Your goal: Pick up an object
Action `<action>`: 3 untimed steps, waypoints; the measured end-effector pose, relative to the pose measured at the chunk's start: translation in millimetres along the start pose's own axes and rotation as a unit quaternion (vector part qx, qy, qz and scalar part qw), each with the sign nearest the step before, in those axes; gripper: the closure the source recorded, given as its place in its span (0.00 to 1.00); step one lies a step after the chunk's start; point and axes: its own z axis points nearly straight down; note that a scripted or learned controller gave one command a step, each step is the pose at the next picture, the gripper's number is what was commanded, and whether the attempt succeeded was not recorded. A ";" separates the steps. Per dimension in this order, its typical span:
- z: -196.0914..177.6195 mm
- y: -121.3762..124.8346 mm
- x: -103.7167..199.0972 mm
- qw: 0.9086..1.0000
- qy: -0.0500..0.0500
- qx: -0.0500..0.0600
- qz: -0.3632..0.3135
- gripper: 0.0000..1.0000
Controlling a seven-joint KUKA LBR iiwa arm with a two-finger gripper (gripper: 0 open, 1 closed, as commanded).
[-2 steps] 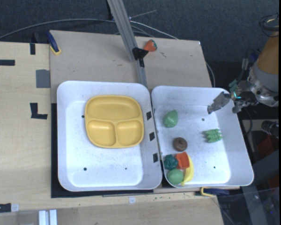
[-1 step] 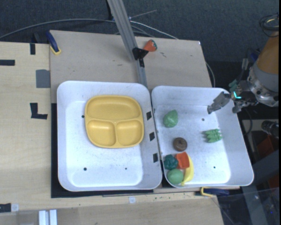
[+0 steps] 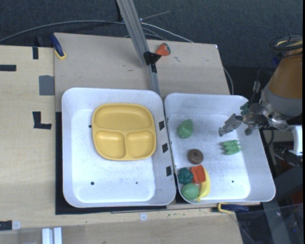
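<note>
My gripper (image 3: 235, 130) hangs over the right side of the right bin (image 3: 244, 184), its fingers spread open with nothing between them. Just below it lies a small green leafy toy (image 3: 230, 147). A green lump (image 3: 185, 128) sits at the bin's left, and a brown round piece (image 3: 195, 156) lies near the middle. In the front left corner are bunched a dark teal piece (image 3: 185, 176), a red block (image 3: 198, 173), a yellow banana (image 3: 205, 186) and a light green ball (image 3: 190, 190).
The left bin (image 3: 76, 151) holds a yellow divided plate (image 3: 124, 131). A grey pole (image 3: 134, 27) with an orange-tipped clamp (image 3: 163, 49) slants over the bench behind the bins. The arm's orange band (image 3: 290, 78) rises at the right edge.
</note>
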 end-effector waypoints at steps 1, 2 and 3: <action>47.2 -4.9 -6.1 1.000 0.000 0.000 0.000 0.00; 100.0 -15.7 -2.4 1.000 0.000 0.000 0.000 0.00; 87.6 -14.7 -2.4 1.000 0.000 -0.002 -0.001 1.00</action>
